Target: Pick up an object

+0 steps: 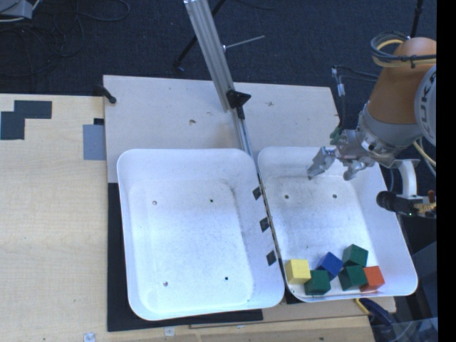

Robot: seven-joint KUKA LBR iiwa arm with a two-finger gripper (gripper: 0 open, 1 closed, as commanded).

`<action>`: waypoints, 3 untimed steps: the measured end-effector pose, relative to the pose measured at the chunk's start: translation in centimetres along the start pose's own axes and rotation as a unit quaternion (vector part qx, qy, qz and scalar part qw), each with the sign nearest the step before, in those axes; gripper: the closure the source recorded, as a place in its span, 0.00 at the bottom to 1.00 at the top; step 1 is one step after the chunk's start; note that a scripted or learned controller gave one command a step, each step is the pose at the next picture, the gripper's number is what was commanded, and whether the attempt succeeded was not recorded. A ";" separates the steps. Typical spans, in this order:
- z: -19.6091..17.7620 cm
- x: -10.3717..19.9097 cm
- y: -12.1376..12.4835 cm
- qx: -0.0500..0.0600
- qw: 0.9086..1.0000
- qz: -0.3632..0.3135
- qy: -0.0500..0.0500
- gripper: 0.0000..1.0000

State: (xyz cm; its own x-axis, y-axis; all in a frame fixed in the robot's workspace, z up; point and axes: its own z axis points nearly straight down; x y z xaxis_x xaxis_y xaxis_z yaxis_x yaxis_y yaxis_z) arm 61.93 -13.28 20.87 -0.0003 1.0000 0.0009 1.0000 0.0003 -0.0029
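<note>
Hovering over the far end of the right bin [399, 226], the hand [335, 165] has its two fingers spread apart with nothing between them. The coloured blocks [335, 268] lie clustered well apart from it, at the bin's near end.

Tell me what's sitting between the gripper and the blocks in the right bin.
Nothing: the camera view shows bare white bin floor between the gripper and the blocks.

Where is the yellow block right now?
The yellow block sits in the right bin, at its near left corner, beside a green block and close to the blue block.
</note>
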 end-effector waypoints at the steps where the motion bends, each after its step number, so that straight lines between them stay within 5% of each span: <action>1: 4.6 3.1 1.9 0.002 1.000 -0.001 0.001 0.00; 2: 3.3 2.8 1.9 0.001 1.000 -0.001 0.000 1.00; 3: 2.3 2.8 1.9 0.002 1.000 -0.001 0.000 1.00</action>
State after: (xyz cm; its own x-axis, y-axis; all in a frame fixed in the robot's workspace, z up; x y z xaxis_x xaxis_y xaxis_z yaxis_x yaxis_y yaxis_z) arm 63.80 -10.52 18.52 -0.0027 1.0000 0.0010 1.0000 0.0027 -0.0065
